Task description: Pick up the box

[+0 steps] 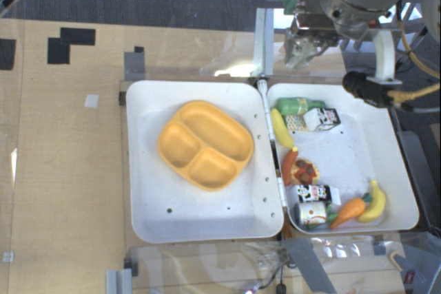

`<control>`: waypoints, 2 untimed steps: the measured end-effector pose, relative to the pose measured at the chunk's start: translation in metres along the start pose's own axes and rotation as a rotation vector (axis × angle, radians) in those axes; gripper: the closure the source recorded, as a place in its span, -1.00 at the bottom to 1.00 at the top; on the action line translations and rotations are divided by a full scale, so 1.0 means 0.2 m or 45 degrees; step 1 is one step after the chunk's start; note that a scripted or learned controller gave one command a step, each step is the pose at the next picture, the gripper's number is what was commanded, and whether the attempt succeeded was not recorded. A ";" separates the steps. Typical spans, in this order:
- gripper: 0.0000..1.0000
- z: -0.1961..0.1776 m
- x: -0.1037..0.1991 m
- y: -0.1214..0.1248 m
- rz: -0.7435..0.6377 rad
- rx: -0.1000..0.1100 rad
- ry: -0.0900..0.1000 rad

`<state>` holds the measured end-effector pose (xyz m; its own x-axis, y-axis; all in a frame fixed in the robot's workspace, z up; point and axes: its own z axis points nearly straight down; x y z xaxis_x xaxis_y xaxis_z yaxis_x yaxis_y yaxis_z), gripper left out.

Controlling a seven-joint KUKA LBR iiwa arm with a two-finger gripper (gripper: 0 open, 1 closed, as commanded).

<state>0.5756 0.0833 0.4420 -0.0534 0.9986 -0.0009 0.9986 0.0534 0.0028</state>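
A small black-and-white box (322,118) lies in the right bin (358,148) near its far edge, beside a green bottle (300,105). A second box with a cow pattern (311,193) rests near the bin's front, against a can (313,215). My gripper (303,53) hangs above the far rim of the right bin, behind the bottle and apart from both boxes. It is open with nothing between its fingers.
The left bin (151,203) holds a yellow divided plate (204,144). In the right bin lie a banana (281,127), a pizza slice (296,169), a carrot (348,210) and a small banana (375,202). A metal post (260,45) stands behind the bins.
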 end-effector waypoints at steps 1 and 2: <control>1.00 0.05 0.47 0.21 -0.074 0.002 0.001; 1.00 0.04 0.67 -0.15 -0.302 0.001 0.002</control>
<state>0.5385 0.2156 0.4336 -0.2863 0.9582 -0.0002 0.9582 0.2863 0.0015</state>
